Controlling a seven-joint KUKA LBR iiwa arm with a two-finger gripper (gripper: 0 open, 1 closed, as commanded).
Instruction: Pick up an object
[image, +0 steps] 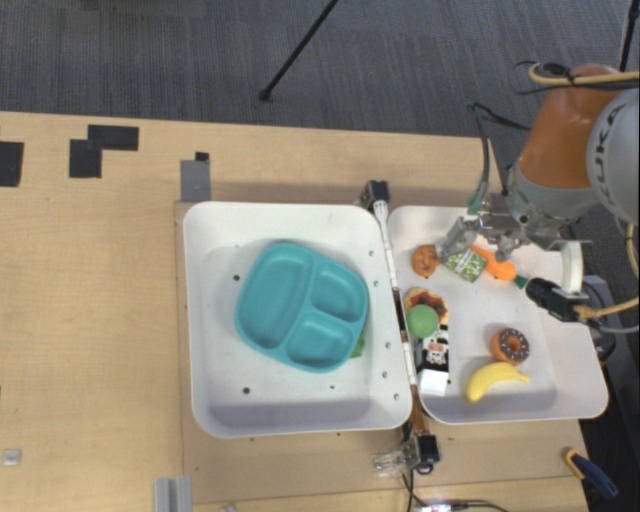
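The right bin (575, 400) holds several small objects. A green-and-white little carton (465, 265) lies near its far edge, with an orange carrot-like piece (498, 267) touching its right side and a brown lump (426, 260) to its left. My gripper (472, 238) hangs directly over the carton, at or just above its top; whether it touches the carton is unclear. Nearer the front lie a chocolate donut (510, 345) and a yellow banana (495, 380). Along the bin's left wall sit a green ball (422, 320) and a black-and-white toy (434, 351).
The left bin (215, 400) holds a teal divided plate (303, 305) with something green showing under its right edge. A grey divider rail (392, 270) separates the bins. The arm's orange band (565, 130) looms over the right bin's far right corner, with cables (560, 295) trailing.
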